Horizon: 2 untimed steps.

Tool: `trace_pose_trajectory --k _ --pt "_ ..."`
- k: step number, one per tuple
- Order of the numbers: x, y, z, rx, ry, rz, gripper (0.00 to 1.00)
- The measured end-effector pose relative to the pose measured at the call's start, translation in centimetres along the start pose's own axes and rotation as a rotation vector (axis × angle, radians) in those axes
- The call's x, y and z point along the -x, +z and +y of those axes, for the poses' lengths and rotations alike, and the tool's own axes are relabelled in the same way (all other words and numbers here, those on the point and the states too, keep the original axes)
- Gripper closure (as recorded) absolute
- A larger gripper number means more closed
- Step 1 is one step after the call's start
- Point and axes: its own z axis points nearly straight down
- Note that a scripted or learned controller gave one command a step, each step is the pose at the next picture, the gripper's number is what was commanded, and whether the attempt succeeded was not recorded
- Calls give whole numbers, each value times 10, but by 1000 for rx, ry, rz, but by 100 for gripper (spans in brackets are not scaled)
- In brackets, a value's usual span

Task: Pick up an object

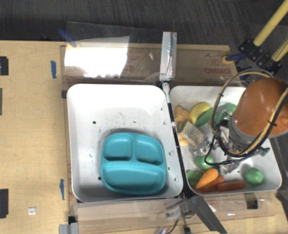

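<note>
The right bin holds several toy foods. A yellow-green fruit lies at its back, with a tan piece and a grey mesh-patterned piece to the left. An orange carrot, a red sausage-like piece and a green ball lie along the front. My gripper hangs low over the middle of this bin, under the orange band, just above the carrot and a small green piece. The arm hides whatever is under it.
The left bin holds a teal divided plate at its front. A clear plastic sheet and a silver bar lie behind the bins. Yellow poles stand at the back right.
</note>
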Motion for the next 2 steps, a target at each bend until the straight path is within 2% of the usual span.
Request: trace_pose_trajectory --k 1,2 --pt "-2 -1 13 -1 -126 3 0" --pt "15 2 -67 4 -138 5 0"
